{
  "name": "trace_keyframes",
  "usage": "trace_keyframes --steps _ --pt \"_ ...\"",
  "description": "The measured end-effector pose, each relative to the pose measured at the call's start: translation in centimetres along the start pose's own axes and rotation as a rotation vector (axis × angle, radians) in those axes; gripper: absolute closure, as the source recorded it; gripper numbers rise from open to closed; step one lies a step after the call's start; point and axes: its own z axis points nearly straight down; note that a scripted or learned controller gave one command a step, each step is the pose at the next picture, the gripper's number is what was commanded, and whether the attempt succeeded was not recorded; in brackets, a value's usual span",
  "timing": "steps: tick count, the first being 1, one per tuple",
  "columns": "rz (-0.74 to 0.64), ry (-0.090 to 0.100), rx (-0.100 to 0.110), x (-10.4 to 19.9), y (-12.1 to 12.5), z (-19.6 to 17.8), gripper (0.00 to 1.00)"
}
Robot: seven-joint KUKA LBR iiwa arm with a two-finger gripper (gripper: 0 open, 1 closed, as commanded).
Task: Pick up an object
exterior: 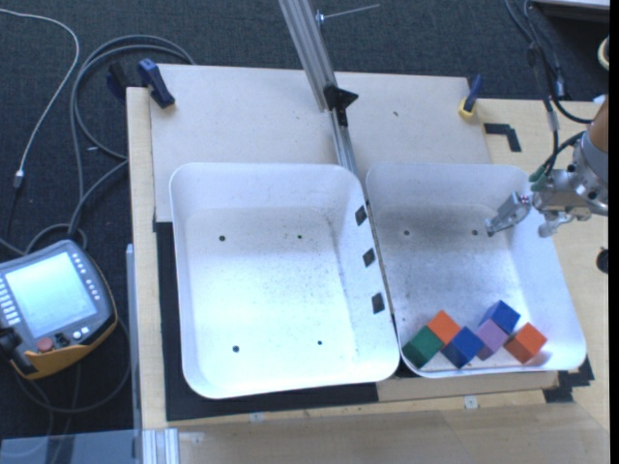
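Several small blocks lie clustered in the near right corner of the right bin (435, 259): a green block (422, 345), an orange block (444, 326), a blue block (464, 346), a purple block (491, 336), a second blue block (503, 315) and a second orange block (527, 342). My gripper (528, 220) hangs over the bin's far right rim, well behind the blocks. It stands open, with nothing between its fingers.
The left bin (271, 278) sits beside the right one. A slanted metal pole (308, 42) rises from between the bins at the back. A teach pendant (48, 303) and cables lie on the floor at left. Blue clamps (155, 80) hold the board's far corners.
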Motion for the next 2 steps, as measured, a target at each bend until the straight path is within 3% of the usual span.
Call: trace_keyframes --steps 1,2 --pt "-0.002 0.004 0.009 6.1 -3.2 12.7 0.00" --pt "-0.003 -0.003 -0.007 3.8 8.8 12.1 0.00"
